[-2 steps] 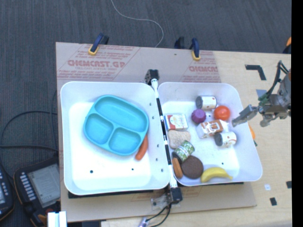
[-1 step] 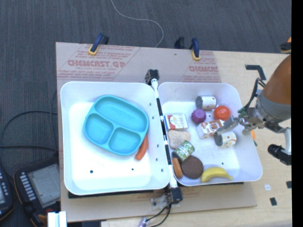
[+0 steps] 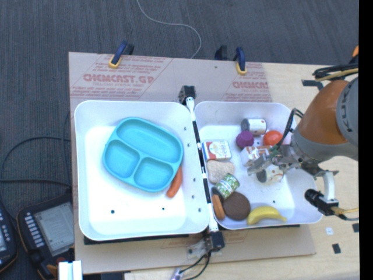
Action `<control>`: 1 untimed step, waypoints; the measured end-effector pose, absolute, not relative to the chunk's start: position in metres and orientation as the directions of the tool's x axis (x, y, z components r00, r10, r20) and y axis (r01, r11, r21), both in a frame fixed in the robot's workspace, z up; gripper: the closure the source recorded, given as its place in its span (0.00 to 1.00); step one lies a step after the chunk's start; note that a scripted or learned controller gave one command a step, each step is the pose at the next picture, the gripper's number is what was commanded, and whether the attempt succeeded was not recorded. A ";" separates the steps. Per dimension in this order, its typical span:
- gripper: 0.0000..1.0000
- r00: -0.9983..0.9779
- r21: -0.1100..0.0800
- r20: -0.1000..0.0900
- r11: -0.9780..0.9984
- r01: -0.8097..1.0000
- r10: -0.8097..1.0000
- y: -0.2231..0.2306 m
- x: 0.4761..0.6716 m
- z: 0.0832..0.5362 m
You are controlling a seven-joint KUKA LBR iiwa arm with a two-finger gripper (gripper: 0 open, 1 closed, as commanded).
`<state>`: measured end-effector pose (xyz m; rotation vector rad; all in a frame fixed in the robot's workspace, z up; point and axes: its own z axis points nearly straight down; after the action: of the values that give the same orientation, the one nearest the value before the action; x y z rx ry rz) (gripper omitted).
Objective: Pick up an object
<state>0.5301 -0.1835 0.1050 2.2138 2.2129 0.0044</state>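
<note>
1. Objects for picking lie in the right-hand shallow white bin [image 3: 284,111]: a small silver tin can [image 3: 254,125] on its side, a purple rounded lump [image 3: 245,139], an orange-red ball [image 3: 272,137], a red-and-white carton [image 3: 218,150] whose print is too small to read, a pale speckled bread slice [image 3: 220,170], a green-labelled can [image 3: 228,186], a dark brown round cookie [image 3: 236,206], a yellow banana [image 3: 266,215] and an orange sausage-shaped piece [image 3: 218,206].
2. Metal two-finger gripper [image 3: 260,164] sits low in that bin's middle, just below the purple lump and the ball; I cannot tell how it is set or whether it grips anything.
3. Left-hand white bin [image 3: 93,214] holds a light blue three-compartment plastic plate [image 3: 143,153] with an orange carrot [image 3: 174,183] at its lower right edge.
4. Cardboard sheet [image 3: 87,74] under the bins bears red lettering that seems to read "GEMCAST".
</note>
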 end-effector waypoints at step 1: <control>1.00 0.001 0.012 -0.009 -0.001 1.000 1.000 -0.184 0.531 0.115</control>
<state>0.5306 -0.1843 0.1151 2.2124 2.2100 0.0037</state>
